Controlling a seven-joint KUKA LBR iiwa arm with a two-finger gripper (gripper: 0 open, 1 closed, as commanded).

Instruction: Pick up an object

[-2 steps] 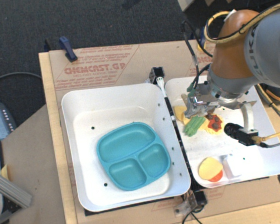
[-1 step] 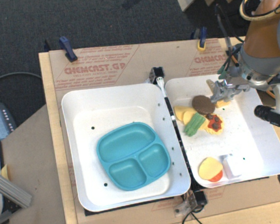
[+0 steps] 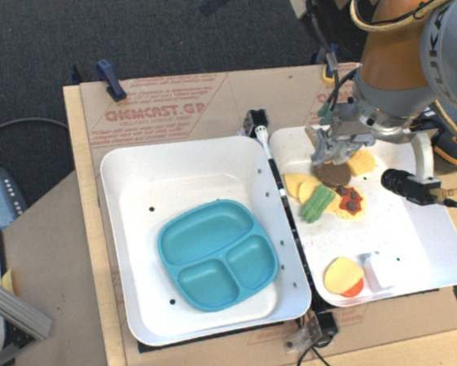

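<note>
My gripper [image 3: 330,161] hangs low over a heap of toy food in the upper left part of the right bin [image 3: 431,237]. Right under it lies a brown rounded piece [image 3: 334,175]. Beside that lie a green ridged piece [image 3: 317,201], a yellow piece [image 3: 298,185], a red and yellow piece [image 3: 349,201] and a yellow wedge [image 3: 362,162]. The gripper's body hides its fingers. Nearer the bin's front lie a yellow and red round piece [image 3: 342,277] and a small white block [image 3: 375,271].
The left bin [image 3: 130,181] holds a teal divided plate [image 3: 218,254]. A raised rim [image 3: 282,205] runs between the two bins. The bench around them is brown board, with a blue clamp [image 3: 110,78] at the back left.
</note>
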